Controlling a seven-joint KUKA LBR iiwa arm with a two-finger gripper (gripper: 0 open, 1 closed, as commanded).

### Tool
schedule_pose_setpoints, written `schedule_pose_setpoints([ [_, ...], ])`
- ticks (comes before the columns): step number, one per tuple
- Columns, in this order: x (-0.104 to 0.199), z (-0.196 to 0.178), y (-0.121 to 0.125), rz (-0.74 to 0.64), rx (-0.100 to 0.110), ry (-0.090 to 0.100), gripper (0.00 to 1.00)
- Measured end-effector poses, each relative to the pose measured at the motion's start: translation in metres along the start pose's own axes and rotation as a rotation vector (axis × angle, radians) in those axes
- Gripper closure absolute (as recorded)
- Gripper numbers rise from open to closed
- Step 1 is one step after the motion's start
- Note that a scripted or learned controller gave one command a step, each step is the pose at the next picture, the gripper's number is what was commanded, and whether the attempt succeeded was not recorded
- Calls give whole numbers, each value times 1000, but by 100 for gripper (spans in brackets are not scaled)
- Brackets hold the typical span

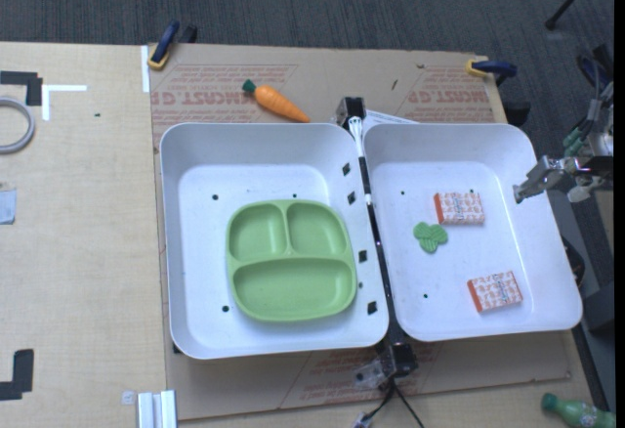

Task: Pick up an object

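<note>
The right bin [547, 250] holds two small orange-and-white boxes, one [459, 209] near its middle and one [495, 291] toward its front, with a small green leafy piece [430, 236] between them on the left. My gripper [549, 182] hangs over the bin's right rim, to the right of the upper box and well apart from it. Nothing shows in its grasp. The arm behind it is mostly cut off by the view's right side.
A green divided plate [291, 260] lies in the left bin [181, 221]. A toy carrot [276, 101] rests on the cardboard behind the bins. Clamps [164, 43] [493, 69] grip the cardboard's back corners. A green bottle [576, 408] lies at the front right.
</note>
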State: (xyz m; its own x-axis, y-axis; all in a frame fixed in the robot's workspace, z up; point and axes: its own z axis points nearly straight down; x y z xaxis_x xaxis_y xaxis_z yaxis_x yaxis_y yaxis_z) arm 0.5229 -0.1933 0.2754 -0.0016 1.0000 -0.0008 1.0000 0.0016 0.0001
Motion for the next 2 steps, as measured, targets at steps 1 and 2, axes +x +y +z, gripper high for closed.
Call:
schedule_pose_setpoints([
  [1,57,112,19,34,1,1,0],
  [2,67,178,83,-14,-10,-2,0],
])
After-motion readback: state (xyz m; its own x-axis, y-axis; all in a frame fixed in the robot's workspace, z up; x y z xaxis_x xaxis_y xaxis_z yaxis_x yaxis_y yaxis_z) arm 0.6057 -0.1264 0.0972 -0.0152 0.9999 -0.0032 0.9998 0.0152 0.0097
